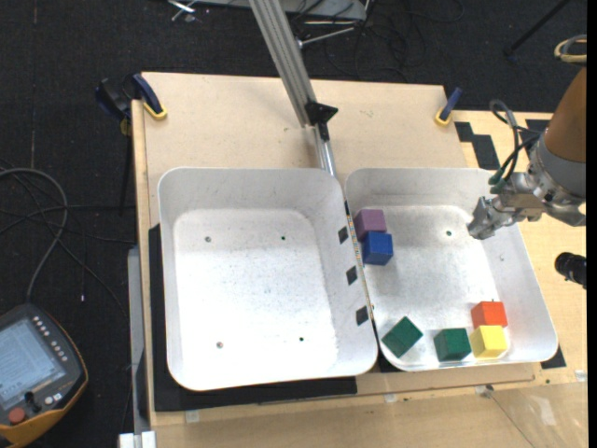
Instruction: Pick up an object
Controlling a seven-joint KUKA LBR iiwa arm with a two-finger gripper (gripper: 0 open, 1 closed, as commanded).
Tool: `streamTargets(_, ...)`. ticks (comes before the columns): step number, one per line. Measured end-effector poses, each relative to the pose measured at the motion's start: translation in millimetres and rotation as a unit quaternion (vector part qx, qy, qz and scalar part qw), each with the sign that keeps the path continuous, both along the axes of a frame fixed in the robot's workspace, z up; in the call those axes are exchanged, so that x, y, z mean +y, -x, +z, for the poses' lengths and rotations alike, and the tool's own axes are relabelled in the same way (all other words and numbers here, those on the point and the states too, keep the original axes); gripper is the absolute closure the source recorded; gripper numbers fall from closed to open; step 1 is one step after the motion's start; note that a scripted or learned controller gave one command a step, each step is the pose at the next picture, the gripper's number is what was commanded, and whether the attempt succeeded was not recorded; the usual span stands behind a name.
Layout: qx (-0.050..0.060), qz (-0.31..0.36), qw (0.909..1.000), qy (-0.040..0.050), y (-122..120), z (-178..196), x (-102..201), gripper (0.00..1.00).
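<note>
Blocks are sitting in the right bin [522, 278], and I am treating this as the approach before any pick. The hand [487, 218] is hovering over the upper right part of that bin, near its far wall, and I am seeing nothing between its fingers; how wide they are standing I cannot tell from this angle.

I am weighing two groups. The purple block [370, 220] and blue block [377, 247] are touching each other and lying close against the bin's left wall, beside the divider, so a finger would be struggling for room there. Along the near edge, the orange block [489, 313] is resting against the yellow block [490, 341], with a green block [452, 344] just beside the yellow one. The dark green block [402, 336] is lying a little apart from the others and turned at an angle, so I am judging it the cleanest target.

For that one I am planning to line the fingers up with its turned faces, centre above it, then descend straight. The left bin [187, 278] is holding nothing I need.
</note>
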State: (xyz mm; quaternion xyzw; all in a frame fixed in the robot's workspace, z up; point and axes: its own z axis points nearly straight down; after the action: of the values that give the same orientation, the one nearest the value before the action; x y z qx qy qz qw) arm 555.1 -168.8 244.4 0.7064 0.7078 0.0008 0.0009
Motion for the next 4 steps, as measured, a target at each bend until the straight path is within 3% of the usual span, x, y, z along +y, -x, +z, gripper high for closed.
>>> streamTargets(1,0.001,0.000,1.0000,-0.0001,0,-1,0,0.00)
streamTargets(2,0.003,0.004,1.0000,-0.0020,-25,-47,86,0.00)
streamTargets(3,-0.004,0.002,1.0000,0.0002,-12,88,116,0.00)
streamTargets(4,0.005,0.002,1.0000,-0.0004,-55,3,148,0.00)
